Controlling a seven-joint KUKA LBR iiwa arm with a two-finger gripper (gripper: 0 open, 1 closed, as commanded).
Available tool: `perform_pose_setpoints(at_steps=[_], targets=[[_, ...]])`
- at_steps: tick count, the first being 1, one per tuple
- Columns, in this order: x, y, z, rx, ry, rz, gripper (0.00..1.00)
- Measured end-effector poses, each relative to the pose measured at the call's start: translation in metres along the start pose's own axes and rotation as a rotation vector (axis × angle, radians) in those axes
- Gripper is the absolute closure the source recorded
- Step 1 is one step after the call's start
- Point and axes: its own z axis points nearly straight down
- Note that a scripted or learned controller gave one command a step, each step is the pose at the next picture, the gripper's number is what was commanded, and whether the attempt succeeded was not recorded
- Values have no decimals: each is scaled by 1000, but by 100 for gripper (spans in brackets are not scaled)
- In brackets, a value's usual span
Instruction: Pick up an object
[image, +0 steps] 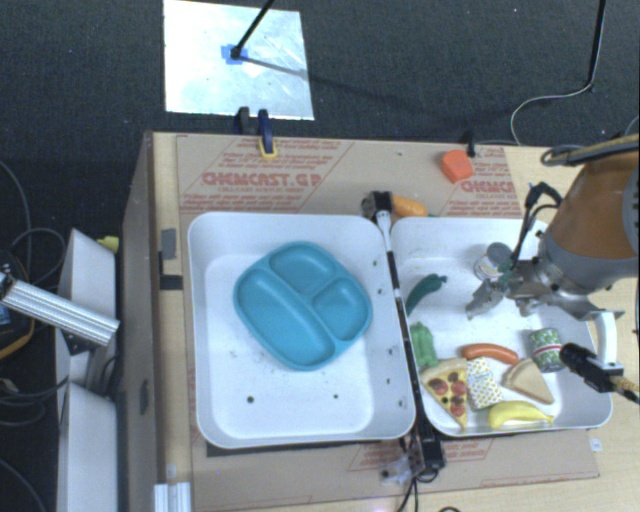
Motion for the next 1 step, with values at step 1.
perform_pose_setpoints(at_steps=[1], targets=[[-35, 89, -43, -5, -2, 0, 0]])
